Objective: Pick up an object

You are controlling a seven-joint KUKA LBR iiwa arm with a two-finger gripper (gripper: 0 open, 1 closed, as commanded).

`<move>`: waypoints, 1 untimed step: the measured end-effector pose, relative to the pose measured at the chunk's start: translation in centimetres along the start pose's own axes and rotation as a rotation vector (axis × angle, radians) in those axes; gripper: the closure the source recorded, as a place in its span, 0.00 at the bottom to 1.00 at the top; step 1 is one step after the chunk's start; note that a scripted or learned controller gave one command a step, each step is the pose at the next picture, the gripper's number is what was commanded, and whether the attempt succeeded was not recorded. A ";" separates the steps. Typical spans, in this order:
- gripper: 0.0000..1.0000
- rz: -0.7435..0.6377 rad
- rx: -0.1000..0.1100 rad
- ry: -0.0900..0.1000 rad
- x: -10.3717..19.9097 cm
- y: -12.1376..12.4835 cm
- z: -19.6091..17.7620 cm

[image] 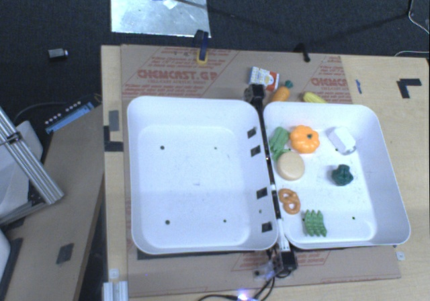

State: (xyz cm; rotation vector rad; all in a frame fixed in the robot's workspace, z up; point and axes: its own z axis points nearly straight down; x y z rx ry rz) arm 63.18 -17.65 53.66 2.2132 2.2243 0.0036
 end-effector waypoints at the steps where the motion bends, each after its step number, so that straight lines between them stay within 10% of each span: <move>1: 1.00 0.004 0.001 -0.002 -3.1 3.7 3.9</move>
